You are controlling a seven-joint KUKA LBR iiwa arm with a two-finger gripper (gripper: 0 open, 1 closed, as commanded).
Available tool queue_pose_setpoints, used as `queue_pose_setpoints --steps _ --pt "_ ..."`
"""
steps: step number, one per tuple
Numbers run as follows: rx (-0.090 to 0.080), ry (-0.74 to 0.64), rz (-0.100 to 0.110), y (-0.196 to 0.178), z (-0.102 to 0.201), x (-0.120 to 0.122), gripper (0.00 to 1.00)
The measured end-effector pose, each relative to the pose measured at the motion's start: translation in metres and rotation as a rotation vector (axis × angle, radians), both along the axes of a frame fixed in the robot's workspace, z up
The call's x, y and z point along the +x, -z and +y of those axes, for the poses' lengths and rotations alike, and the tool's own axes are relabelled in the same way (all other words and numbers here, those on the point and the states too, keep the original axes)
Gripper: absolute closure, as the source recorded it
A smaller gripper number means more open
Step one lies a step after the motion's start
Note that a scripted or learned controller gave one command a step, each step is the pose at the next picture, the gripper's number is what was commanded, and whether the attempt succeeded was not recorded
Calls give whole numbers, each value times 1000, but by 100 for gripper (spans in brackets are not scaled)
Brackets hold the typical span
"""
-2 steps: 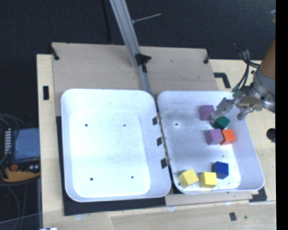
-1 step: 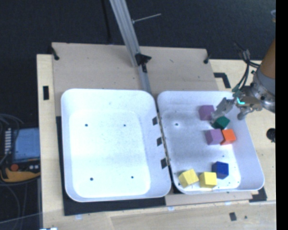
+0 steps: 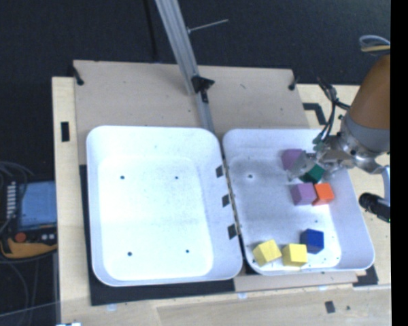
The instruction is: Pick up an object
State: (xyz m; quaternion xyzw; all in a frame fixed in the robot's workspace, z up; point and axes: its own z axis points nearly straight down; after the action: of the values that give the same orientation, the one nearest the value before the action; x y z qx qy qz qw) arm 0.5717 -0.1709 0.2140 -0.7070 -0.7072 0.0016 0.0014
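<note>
The right bin [image 3: 258, 202] holds several small blocks. A purple block [image 3: 292, 158] lies near its upper middle, with a second purple block [image 3: 302, 193] below it. An orange block [image 3: 324, 193] touches that second one on its right. A green block [image 3: 315, 174] peeks out just under the arm's wrist. Near the front edge sit a blue block [image 3: 313, 240] and two yellow blocks [image 3: 266, 252] [image 3: 295, 255]. My gripper [image 3: 306, 169] hangs low over the spot between the purple blocks and the green one.
The left bin [image 3: 109, 202] sits beside the right one, divided from it by clips along the shared rim. A slanted metal rail [image 3: 183, 53] rises behind the bins. Cables and a blue box [image 3: 37, 206] lie off the bench at left.
</note>
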Motion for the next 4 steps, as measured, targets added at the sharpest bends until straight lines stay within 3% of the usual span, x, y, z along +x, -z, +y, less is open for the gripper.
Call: queue_pose_setpoints --steps 1,2,3,4 --pt "0 2 1 62 -4 3 0" --pt "-9 1 -27 85 -7 10 0" --pt "-13 7 -34 74 -10 11 100" --pt "-2 -3 -11 16 -3 8 100"
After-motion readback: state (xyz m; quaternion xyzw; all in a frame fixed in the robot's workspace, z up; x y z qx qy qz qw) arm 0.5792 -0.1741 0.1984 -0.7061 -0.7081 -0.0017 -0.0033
